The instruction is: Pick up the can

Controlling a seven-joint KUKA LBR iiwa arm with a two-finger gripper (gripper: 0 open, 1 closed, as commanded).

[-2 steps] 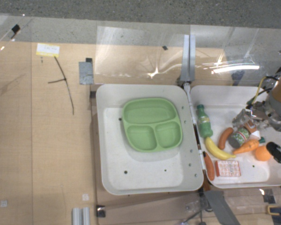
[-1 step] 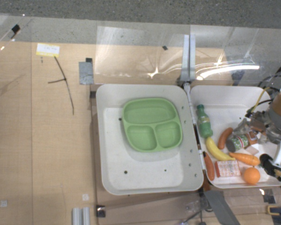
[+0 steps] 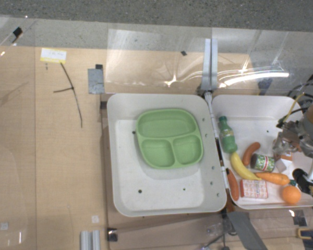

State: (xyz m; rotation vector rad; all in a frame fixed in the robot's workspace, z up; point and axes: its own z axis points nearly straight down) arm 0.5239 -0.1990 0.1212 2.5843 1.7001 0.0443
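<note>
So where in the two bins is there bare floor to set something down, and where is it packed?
Left bin: bare floor along the front and left of the green plate. Right bin: bare at the back, behind the bottle. Its front is crowded: can, banana, carrot, orange, box and sausage, with the tool close beside the can.

Pale green three-part plate (image 3: 169, 138) in the white left bin (image 3: 120, 191). In the white right bin (image 3: 250, 111): green bottle (image 3: 227, 135), yellow banana (image 3: 242, 166), green-and-red-labelled can (image 3: 263, 163), orange carrot (image 3: 273, 178), orange fruit (image 3: 290, 195), red-patterned box (image 3: 254, 189).
</note>
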